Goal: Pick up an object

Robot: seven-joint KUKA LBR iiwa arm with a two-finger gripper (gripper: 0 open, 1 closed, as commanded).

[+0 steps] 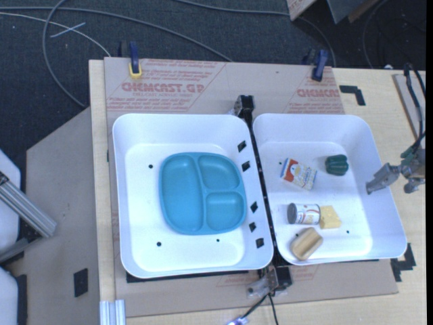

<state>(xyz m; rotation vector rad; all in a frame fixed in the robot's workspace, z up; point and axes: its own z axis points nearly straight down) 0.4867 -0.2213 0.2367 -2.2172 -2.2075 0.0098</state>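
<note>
The right bin [379, 147] holds several small objects. A white, red and blue carton [298, 173] lies near its middle, and a dark green pepper-like piece [336, 164] sits to the carton's right. Lower down lie a small can [304, 214] on its side, a yellow block [330, 217] touching it, and a tan roll [306, 243] near the front wall. My gripper [393, 183] hangs over the bin's right rim, to the right of the green piece. It is open with nothing between its fingers.
In the left bin [128, 202] lies a blue divided plate [202, 193]. A black divider with clips [252, 175] runs between the bins. Blue clamps [134, 58] pin the board at the back. Cables trail over the dark floor behind the bench.
</note>
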